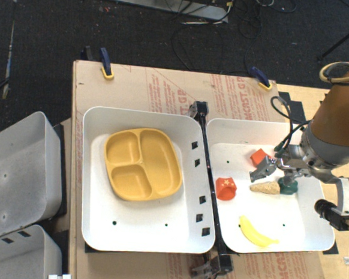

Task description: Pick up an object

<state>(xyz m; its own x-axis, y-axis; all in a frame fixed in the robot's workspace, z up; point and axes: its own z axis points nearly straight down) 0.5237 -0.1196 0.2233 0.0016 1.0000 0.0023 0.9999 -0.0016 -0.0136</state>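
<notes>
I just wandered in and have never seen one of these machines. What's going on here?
A grey robot arm reaches in over the right bin, its gripper low among small items: an orange block, a tan piece, a green object. A red toy and a yellow banana lie nearby. The left bin holds a yellow divided plate. I can't see anything gripped yet.

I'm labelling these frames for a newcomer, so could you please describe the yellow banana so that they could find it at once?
Look at the right bin, the one the arm reaches into. The banana lies near its front edge, apart from the cluster beside the gripper. It is the only yellow, curved thing there; the red piece, orange block and tan piece lie farther back.
</notes>
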